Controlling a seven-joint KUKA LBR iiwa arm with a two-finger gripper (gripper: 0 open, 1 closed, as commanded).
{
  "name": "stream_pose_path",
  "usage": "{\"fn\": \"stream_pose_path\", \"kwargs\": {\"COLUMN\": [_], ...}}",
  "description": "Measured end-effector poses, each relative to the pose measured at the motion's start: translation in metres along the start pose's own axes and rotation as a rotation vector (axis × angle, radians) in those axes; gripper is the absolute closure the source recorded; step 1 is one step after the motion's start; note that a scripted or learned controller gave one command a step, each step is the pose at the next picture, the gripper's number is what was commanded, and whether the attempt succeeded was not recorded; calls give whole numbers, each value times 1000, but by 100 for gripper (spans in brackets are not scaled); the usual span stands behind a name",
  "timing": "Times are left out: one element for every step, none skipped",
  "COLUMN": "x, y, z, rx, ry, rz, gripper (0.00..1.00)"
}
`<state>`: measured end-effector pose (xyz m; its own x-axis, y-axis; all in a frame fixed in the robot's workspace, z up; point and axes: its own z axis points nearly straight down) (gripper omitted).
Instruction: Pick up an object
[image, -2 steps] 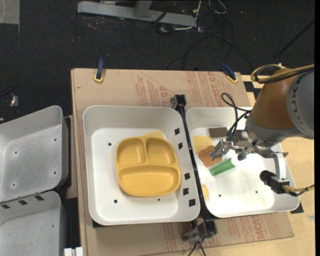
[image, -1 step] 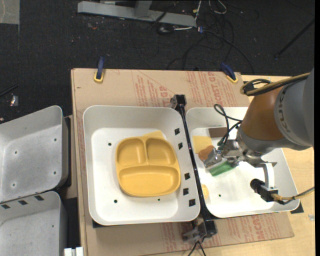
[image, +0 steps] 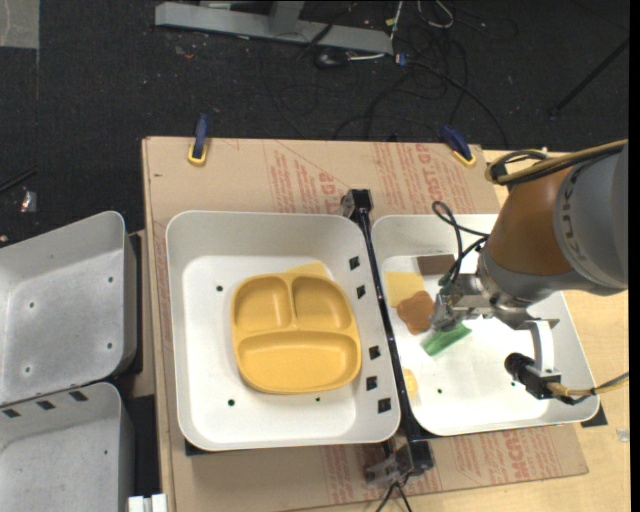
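lab | clamped cardboard bench (image: 300, 170) | floor cables (image: 400, 60)

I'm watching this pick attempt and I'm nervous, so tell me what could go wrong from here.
1. The claw sits where the green object and the brown object lie close together, so it may catch both or nudge one away.
2. Those objects lie near the right bin's left wall, so a push could wedge them against it.
3. The cable looping by the wrist could snag as the arm lifts.
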<state>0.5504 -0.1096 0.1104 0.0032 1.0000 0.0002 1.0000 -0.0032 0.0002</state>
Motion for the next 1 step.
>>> {"fn": "stream_pose_path", "kwargs": {"x": [-1], "y": [-1], "z": [-63], "rx": [-5], "ry": [-1], "rz": [-5], "gripper": [100]}}
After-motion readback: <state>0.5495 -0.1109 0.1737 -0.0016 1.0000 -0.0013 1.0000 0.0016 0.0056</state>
